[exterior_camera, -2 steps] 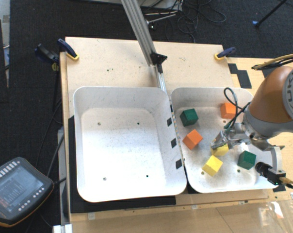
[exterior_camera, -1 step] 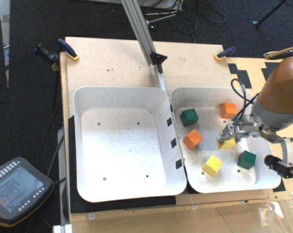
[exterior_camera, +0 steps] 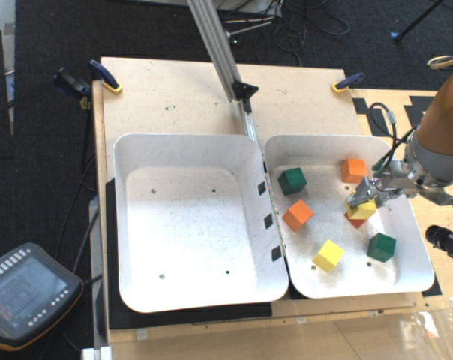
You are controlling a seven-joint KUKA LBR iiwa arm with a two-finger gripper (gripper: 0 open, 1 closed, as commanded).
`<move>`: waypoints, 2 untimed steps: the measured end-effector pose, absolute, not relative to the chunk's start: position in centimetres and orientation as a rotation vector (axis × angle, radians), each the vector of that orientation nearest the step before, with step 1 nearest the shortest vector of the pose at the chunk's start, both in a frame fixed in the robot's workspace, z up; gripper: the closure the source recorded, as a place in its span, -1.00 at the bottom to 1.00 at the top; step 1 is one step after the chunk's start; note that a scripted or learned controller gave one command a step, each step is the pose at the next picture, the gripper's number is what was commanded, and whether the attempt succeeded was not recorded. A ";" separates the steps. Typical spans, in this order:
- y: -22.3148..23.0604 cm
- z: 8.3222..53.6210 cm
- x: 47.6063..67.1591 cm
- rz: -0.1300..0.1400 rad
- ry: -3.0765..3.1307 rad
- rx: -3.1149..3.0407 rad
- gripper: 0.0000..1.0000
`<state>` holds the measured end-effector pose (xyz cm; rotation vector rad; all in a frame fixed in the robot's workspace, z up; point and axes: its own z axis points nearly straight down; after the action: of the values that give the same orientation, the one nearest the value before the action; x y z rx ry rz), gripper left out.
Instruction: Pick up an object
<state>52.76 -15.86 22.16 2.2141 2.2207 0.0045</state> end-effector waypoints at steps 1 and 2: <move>-9.5 22.9 53.4 0.004 2.233 2.211 1.00; -3.6 23.7 53.3 0.003 2.233 2.212 1.00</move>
<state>53.26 -3.60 23.67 2.2121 2.2325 0.0034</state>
